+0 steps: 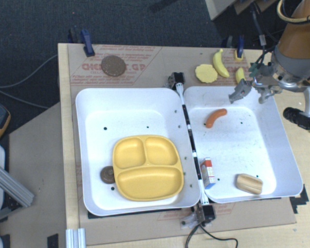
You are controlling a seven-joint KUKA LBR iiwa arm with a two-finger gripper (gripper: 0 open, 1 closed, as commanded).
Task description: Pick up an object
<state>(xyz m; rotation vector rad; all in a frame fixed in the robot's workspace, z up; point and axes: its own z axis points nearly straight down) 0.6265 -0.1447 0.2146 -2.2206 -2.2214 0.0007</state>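
Observation:
My gripper hangs over the far edge of the right bin, its fingers spread open with nothing between them. An orange-red sausage lies in that bin, a short way in front and to the left of the gripper. Near the bin's front right corner lies a tan bread loaf. A small red and white carton leans at its left wall.
The left bin holds a yellow divided plate with a brown cookie beside it. Behind the bins, on the bench, lie a brown disc, a yellow round piece and a banana.

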